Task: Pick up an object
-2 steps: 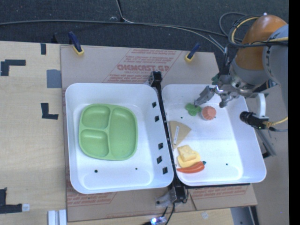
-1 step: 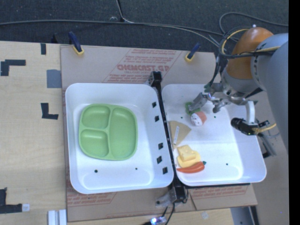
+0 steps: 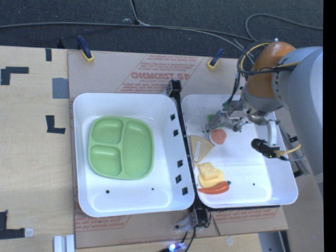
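Pink round object (image 3: 218, 136) lies in the right bin (image 3: 273, 190), in its upper middle part, just below the gripper (image 3: 224, 121) and just beside the upper right edge of a tan wedge (image 3: 200, 146). It looks nearly round from above, so no long axis or pointing direction can be made out. The wedge tapers downward, its broad end toward the divider between the bins. Lower in the same bin a yellow block (image 3: 209, 172) rests against a red pepper (image 3: 214, 189), whose long axis runs roughly left to right along the bin's near side. The arm (image 3: 307, 98) comes in from the right, its orange band (image 3: 269, 70) over the bin's far edge, wrist bent down into the bin. Whether the gripper is spread or pressed together cannot be told; nothing is seen pinched in it. A green divided plate (image 3: 121, 147) lies flat in the left bin (image 3: 84, 193)
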`<action>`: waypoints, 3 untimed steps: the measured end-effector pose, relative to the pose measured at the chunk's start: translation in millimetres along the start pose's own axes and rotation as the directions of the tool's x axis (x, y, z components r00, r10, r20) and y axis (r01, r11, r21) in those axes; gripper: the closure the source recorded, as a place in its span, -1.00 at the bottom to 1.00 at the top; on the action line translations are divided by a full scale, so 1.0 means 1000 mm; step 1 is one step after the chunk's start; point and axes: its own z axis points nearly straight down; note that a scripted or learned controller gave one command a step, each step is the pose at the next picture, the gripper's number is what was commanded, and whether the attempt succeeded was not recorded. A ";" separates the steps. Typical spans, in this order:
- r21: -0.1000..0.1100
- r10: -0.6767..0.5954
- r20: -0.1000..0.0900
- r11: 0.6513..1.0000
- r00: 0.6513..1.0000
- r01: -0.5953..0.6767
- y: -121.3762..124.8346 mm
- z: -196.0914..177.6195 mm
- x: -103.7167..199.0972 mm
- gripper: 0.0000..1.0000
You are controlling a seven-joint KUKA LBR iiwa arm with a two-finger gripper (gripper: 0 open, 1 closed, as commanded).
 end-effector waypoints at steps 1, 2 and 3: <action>-0.004 -0.001 0.002 1.000 1.000 0.001 0.001 -0.013 0.000 1.00; -0.004 0.001 -0.002 1.000 1.000 -0.001 0.007 -0.058 0.004 1.00; -0.003 0.001 -0.002 1.000 1.000 -0.001 0.004 -0.101 0.007 1.00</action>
